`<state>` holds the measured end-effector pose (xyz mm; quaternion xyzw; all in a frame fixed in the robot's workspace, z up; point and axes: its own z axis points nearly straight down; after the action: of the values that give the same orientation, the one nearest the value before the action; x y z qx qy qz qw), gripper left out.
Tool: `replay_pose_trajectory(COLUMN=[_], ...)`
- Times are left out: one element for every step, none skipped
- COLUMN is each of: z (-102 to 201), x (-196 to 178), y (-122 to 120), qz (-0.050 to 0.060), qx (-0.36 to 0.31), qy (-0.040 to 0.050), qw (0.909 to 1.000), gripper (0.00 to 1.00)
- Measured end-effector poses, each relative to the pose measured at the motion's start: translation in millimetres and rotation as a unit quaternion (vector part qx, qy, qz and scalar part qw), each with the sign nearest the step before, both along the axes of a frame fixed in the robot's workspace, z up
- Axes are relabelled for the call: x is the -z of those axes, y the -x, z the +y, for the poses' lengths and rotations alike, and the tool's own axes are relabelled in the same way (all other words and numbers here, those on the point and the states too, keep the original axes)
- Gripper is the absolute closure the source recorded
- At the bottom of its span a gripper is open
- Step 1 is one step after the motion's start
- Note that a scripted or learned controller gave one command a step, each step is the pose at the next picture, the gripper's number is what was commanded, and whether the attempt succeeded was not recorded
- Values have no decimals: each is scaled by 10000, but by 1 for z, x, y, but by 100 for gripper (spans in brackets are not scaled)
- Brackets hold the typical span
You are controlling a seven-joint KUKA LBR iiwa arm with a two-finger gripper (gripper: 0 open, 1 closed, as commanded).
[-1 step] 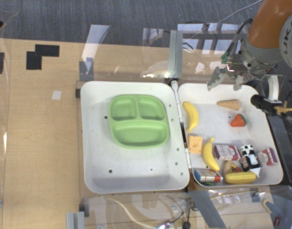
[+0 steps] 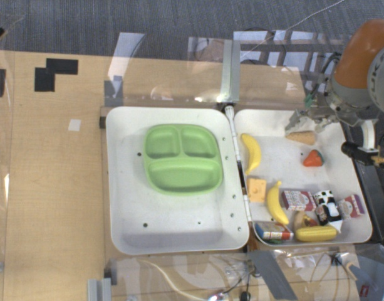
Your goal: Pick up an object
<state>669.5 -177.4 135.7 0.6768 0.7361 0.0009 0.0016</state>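
Note:
My gripper [image 2: 309,123] hangs over the back right part of the right bin [image 2: 273,144], its fingers spread open. Just beneath it, on the bin floor, lies a tan wedge like a bread slice [image 2: 302,137]; nothing sits between the fingers. A red strawberry-like piece [image 2: 313,159] lies a little to the front right of it. Two bananas are further left, one [image 2: 251,152] near the divider and one [image 2: 276,204] toward the front.
The left bin [image 2: 126,218] holds a green divided plate [image 2: 181,158]. At the right bin's front sit a cheese square [image 2: 257,190], a yellow oblong [image 2: 315,233], small cartons [image 2: 297,199], a black-and-white toy [image 2: 327,204] and a tube [image 2: 274,234]. Metal framing stands behind the bins.

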Motion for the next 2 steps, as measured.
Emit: replay_pose_trajectory(z=[-8,-29], x=[47,46], y=[35,69], qz=[-37,-30], qx=[-148,-109], qy=[9,9], qw=[9999,9999], gripper=[0,0])
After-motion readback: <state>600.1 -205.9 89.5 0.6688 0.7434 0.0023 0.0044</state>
